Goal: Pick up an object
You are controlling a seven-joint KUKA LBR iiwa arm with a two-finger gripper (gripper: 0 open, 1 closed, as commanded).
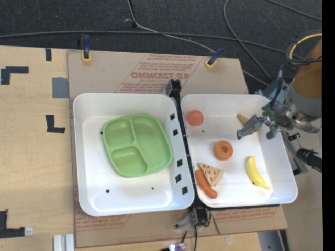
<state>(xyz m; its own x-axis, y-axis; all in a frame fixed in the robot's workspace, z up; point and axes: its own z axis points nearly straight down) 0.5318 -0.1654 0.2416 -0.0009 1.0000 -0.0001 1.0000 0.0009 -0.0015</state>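
Note:
The right bin [277, 192] holds several toy foods: a red-orange ball [195, 117], an orange donut [223, 150], a yellow banana [257, 172], a pizza slice [212, 173] and a red sausage [205, 185]. A small tan piece [243, 118] lies near the far wall. My gripper [260, 130] hovers over the right bin's right half, above and behind the banana and just right of the tan piece. It is open, its fingers spread with nothing between them.
The left bin [86, 140] holds a green divided plate [137, 144]. A black divider [178, 140] runs between the bins. Cables trail across the dark floor behind the bench, and the arm's body [306, 88] stands at the right edge.

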